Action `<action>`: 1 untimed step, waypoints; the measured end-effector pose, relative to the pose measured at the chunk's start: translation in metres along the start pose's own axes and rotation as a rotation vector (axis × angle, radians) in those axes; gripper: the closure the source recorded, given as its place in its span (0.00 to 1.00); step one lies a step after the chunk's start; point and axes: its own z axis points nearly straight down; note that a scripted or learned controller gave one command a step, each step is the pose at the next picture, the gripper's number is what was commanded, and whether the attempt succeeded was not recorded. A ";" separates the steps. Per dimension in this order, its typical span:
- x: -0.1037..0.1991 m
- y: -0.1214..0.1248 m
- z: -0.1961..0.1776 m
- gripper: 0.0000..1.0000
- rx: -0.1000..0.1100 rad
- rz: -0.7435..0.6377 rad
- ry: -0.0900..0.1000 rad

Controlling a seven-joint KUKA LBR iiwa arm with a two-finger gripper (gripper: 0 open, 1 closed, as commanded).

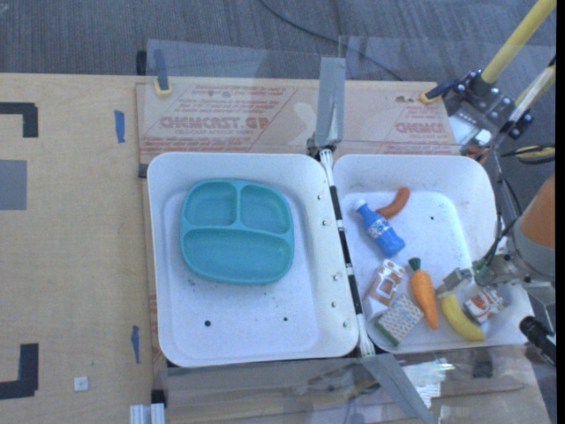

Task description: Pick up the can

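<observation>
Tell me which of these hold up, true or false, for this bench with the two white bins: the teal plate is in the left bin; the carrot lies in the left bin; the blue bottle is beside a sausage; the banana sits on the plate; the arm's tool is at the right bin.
1. The teal plate lies in the left bin. True.
2. The carrot lies in the left bin. False: it lies in the right bin.
3. The blue bottle lies near the sausage. True.
4. The banana sits on the plate. False: it lies in the right bin, right of the carrot.
5. The tool is at the right bin's right side, by the can. True.
</observation>
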 end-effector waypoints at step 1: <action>0.006 -0.001 0.001 0.00 -0.003 -0.011 -0.013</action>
